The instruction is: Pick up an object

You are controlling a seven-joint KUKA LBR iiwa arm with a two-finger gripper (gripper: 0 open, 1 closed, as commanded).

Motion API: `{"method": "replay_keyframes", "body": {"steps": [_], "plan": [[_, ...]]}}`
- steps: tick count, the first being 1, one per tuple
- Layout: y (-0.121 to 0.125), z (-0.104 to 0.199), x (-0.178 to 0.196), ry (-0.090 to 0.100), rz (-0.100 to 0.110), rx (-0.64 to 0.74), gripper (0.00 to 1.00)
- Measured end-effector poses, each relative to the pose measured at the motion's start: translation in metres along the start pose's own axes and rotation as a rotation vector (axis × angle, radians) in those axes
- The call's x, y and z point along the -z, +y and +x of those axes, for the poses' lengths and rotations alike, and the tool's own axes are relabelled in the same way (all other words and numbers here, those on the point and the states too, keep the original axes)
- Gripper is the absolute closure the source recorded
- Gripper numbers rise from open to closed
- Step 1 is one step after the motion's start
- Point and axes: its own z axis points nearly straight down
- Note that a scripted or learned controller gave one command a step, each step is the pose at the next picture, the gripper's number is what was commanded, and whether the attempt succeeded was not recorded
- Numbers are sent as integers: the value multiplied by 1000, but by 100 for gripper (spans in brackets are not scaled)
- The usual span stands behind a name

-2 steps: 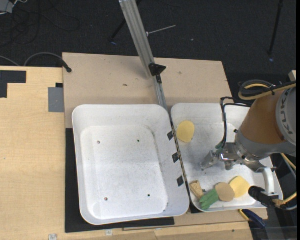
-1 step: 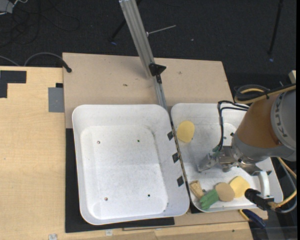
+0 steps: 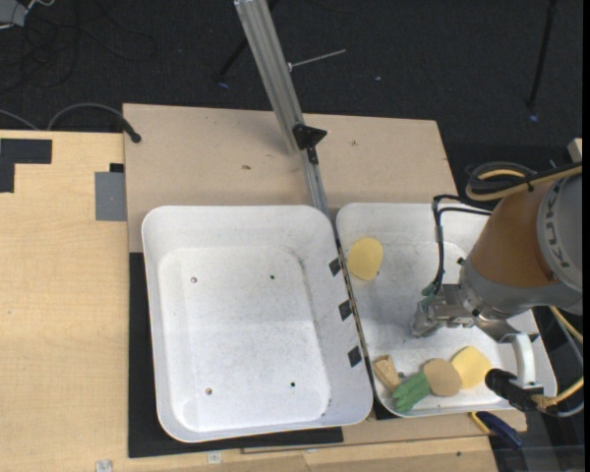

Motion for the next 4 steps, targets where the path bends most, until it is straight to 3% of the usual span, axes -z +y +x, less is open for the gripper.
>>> {"method": "replay_keyframes", "body": {"steps": [2,3,4], "plan": [[-3,-5,85,-3,-4,13,100],[-1,-12,146,-4,-8,11,100],[-2,37,133,0,0,13,100]]}}
